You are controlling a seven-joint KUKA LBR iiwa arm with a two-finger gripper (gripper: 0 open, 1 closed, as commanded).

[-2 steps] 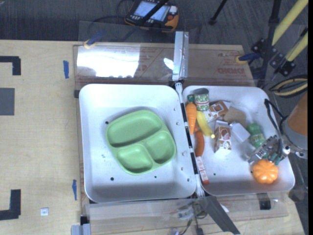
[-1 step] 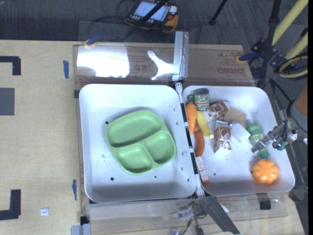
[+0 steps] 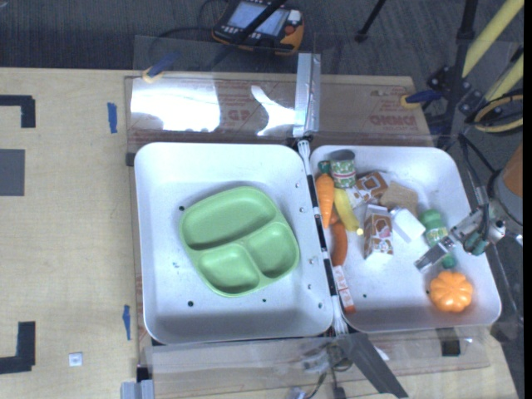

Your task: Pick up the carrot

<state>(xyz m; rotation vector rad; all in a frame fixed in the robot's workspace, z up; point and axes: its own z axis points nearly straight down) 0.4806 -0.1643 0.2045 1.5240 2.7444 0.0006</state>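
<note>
One carrot (image 3: pixel 325 195) beside banana (image 3: pixel 345 211)

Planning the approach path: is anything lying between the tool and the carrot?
Yes. The tool is at the right bin's right side; the carrot lies by its left wall. A white box, snack packets and a banana lie between.

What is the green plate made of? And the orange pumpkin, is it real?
The green plate looks like smooth matte plastic: one even pale green, with rounded, moulded compartments. The pumpkin is probably a plastic toy, not real: its orange is very uniform with a slight shine and neat ribs. The carrot looks similar, smooth and evenly orange, likely plastic too.
</note>
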